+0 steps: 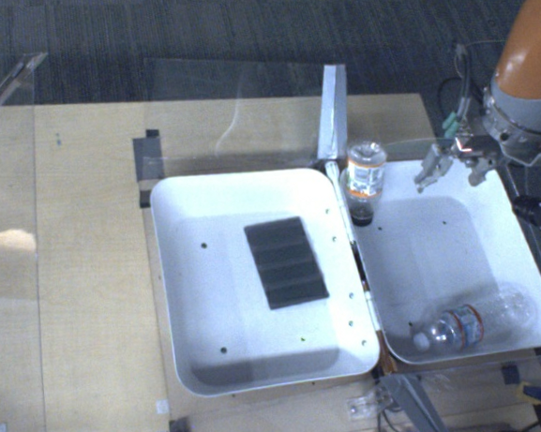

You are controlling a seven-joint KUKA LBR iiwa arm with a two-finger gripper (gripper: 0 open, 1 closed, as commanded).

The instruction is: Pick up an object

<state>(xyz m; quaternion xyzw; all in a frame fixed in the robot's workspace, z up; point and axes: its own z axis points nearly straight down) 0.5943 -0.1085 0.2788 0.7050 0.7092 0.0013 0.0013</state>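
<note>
A clear plastic bottle with a red and blue label lies on its side near the front edge of the right bin. A second small clear bottle stands tilted at that bin's far left corner, against the divider. A black ridged rectangular pad lies flat in the middle of the left bin. My gripper hangs over the far edge of the right bin, open, with nothing between its fingers. It is to the right of the standing bottle and apart from it.
A grey metal post rises behind the gap between the bins. The arm's orange band and cables occupy the upper right. Wooden bench surrounds the bins, with a clear panel at the far left.
</note>
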